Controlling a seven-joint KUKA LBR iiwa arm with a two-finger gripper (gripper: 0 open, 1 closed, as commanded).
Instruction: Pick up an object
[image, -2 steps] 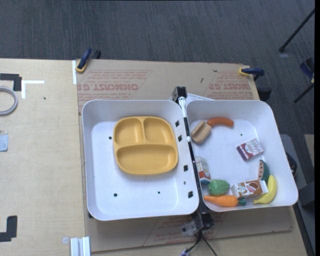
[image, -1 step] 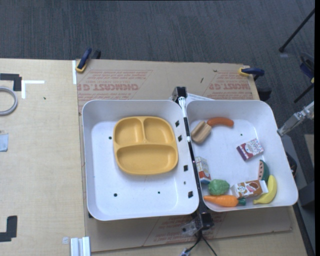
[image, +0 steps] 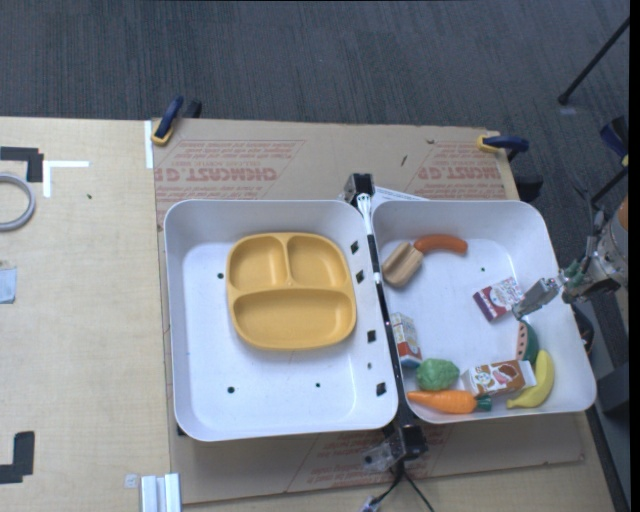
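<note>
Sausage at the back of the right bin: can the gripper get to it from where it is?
Probably yes. The sausage lies apart from the bun, with bare floor between it and the gripper.

The scene is evenly and brightly lit from overhead, with soft, diffuse light. The two white bins (image: 190, 330) look bright, close to washed out on their floors, with only faint shadows along their inner walls. The yellow plate (image: 292, 291) throws a thin soft shadow. Focus is fairly sharp at centre; the arm (image: 600, 265) at the right edge looks slightly smeared. Straight lines show little distortion.
</note>
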